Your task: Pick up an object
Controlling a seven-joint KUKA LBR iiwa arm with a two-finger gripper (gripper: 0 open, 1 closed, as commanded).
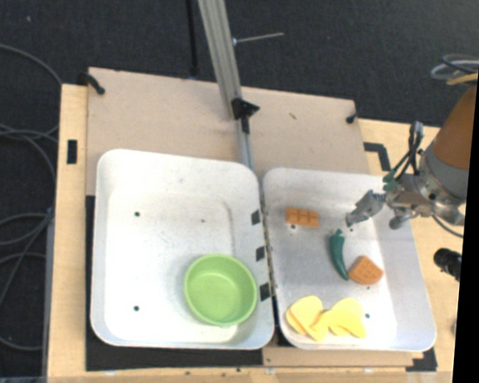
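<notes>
My gripper [375, 220] hangs over the upper right part of the right bin [404, 309], open, with nothing between its fingers. Just below and left of it lies a dark green pepper-shaped toy [338, 253], and an orange wedge [366, 271] touches the pepper's lower end. A small orange ridged block [302, 219] lies to the gripper's left, near the top of the bin. Yellow banana-like pieces [326, 317] sit at that bin's front edge. In the left bin [139, 194], a light green bowl [221, 289] stands upright at the front right corner.
A slanted aluminium post [223, 47] rises from the bench behind the seam between the bins. The grey arm with its orange band [454, 139] comes in from the right. Cables lie on the dark floor to the left.
</notes>
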